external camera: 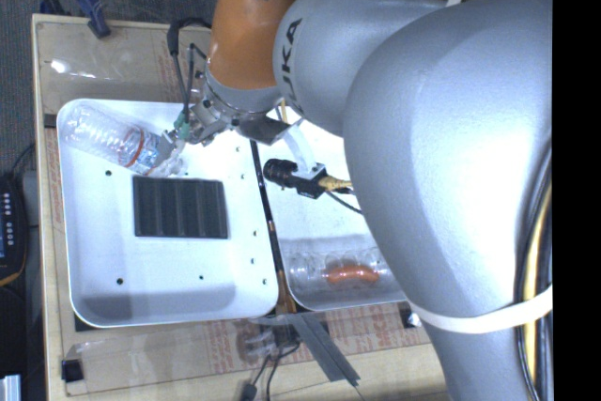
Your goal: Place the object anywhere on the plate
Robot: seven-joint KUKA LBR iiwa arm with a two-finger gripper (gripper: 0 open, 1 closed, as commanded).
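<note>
A clear plastic bottle [105,138] with a reddish label band lies on its side in the far left corner of the left bin [94,296]. My gripper [186,131] is low over the bottle's neck end, at or touching it; the wrist hides the contact. A dark ribbed rectangular plate [180,208] lies flat in the middle of the left bin, just in front of the bottle and the gripper. The grey arm with its orange band [246,23] reaches in from the right and covers most of the right bin.
In the right bin [310,300], near its front edge, lies another clear bottle [340,272] with something orange inside. A black cable plug [293,174] hangs off the arm over the divider between the bins. A blue clamp [92,12] sits on the bench's far left corner.
</note>
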